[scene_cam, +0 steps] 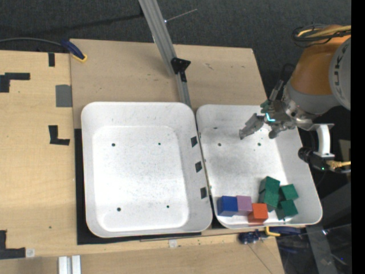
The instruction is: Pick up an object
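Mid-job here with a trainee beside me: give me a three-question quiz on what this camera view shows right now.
1. True or false: the blue block lies in the left bin.
2. Which block touches the blue one? A) purple block B) orange block C) a green one
3. Fill in: the end effector hangs over the ___ half of the right bin, apart from the green blocks.

Key: 1 false, it lies in the right bin; 2 A; 3 far.
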